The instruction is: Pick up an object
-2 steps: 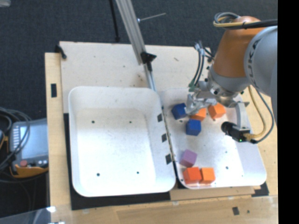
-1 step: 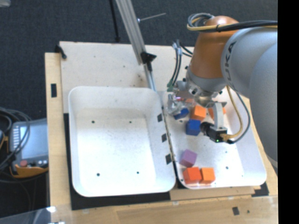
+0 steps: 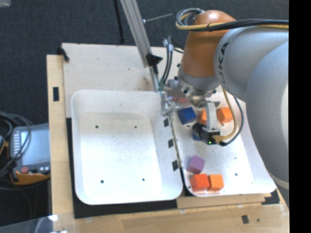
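Blue cube [image 3: 186,115] and orange blocks [image 3: 207,182], perhaps beneath claw [image 3: 183,101]

I see dark grey carpet [image 3: 58,13] around a light wooden bench [image 3: 56,130]. A metal rail [image 3: 136,25] slants overhead. Cables and a small screen device [image 3: 29,149] sit left.

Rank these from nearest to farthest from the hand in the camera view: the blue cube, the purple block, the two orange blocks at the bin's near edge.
1. The blue cube, right beside the hand, in the right bin.
2. The purple block, lower in the same bin, by the divider.
3. The two orange blocks, at the bin's near edge, side by side and too close to rank apart.
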